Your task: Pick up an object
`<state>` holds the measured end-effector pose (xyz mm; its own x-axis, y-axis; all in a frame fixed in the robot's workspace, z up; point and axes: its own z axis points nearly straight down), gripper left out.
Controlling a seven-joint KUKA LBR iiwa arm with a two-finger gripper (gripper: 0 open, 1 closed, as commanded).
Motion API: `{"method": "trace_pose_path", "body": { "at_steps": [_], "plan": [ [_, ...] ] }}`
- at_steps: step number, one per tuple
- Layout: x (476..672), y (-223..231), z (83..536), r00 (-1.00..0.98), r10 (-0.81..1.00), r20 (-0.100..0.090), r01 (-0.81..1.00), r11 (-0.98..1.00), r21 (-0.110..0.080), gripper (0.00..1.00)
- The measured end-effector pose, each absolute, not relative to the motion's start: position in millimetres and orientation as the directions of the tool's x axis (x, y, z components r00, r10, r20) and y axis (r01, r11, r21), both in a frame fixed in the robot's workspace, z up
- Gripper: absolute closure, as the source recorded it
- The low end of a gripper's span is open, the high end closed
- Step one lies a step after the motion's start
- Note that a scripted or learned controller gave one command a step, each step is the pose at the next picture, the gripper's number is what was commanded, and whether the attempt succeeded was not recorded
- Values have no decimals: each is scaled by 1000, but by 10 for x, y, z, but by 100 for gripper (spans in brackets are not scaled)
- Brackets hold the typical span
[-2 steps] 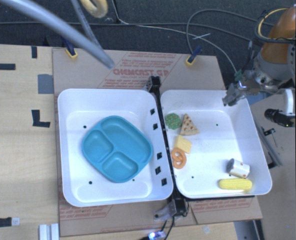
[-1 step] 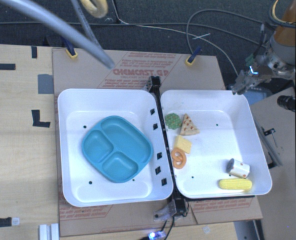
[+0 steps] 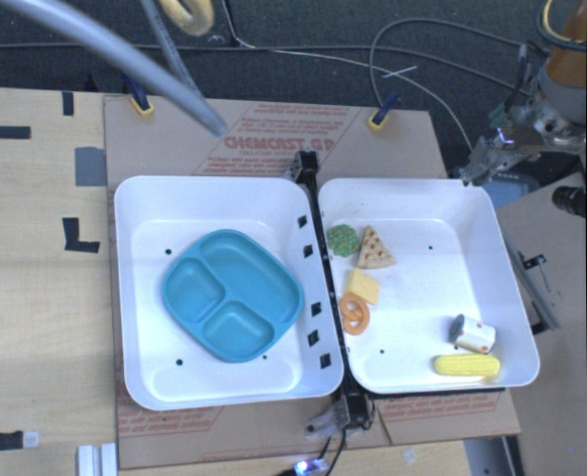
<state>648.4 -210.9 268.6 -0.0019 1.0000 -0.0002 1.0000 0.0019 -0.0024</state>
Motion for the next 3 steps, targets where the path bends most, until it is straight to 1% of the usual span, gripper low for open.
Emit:
{"method": "trace_pose_path", "body": {
  "at_steps": [1, 2, 3],
  "plan": [
    [6327, -1619, 2539, -5, 1000, 2, 1000, 5, -5, 100],
    [6297, -1109, 2561, -6, 1000, 2, 1000, 6, -4, 100],
    [6187, -568, 2370, -6, 1000, 1, 1000, 6, -5, 100]
  ]
}}
